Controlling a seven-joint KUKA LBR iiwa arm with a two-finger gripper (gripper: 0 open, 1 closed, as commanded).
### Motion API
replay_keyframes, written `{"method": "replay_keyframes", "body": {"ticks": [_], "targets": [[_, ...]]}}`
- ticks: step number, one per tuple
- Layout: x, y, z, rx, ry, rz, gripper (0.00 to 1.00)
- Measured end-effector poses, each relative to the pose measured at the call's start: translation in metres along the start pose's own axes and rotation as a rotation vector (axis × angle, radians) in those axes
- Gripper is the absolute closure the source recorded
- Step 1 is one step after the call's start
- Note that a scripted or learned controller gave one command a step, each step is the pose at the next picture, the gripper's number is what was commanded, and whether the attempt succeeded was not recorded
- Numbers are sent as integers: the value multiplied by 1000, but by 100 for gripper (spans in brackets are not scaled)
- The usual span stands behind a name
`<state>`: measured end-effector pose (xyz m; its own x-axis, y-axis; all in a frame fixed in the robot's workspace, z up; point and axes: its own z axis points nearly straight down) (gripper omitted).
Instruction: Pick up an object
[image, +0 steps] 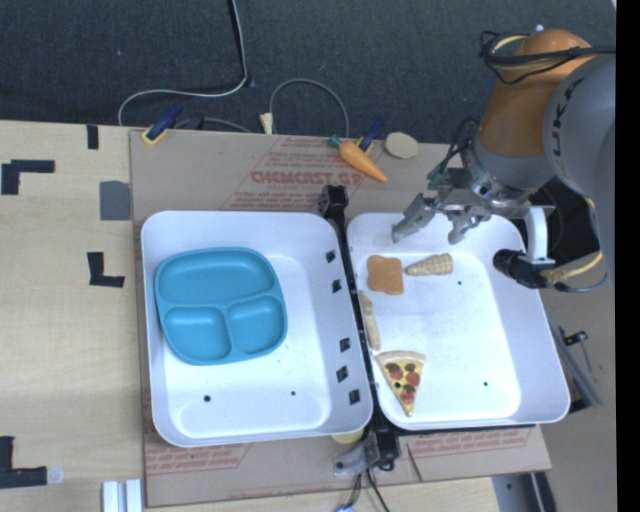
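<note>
hovering, gripper (435, 224) spread over right bin (500, 340)

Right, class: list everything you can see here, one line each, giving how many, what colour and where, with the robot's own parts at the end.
Bins: two, white, side by side on the bench.
Plate: one, blue, three compartments, in the left bin.
Toast: one, brown, right bin, upper left.
Cone: one, tan, right bin, just right of the toast.
Pizza: one slice, yellow with red dots, right bin, lower left.
Stick: one, pale tan, along the right bin's left wall.
Carrot: one, orange, on the cardboard behind the bins.
Disc: one, beige, right of the carrot.
Cable: thin, pale, behind the bench.
Arm: one, grey with orange band, right side.
Tool: one, grey, open, above the right bin's far edge.
</note>
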<state>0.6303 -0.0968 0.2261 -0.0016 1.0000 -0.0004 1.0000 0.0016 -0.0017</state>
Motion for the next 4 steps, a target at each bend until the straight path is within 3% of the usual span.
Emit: {"method": "replay_keyframes", "body": {"ticks": [1, 2, 3, 4], "targets": [[17, -11, 45, 4, 1, 0, 0], [-2, 13, 103, 3, -1, 1, 0], [2, 1, 142, -4, -2, -1, 0], [-7, 31, 141, 10, 5, 0, 0]]}}
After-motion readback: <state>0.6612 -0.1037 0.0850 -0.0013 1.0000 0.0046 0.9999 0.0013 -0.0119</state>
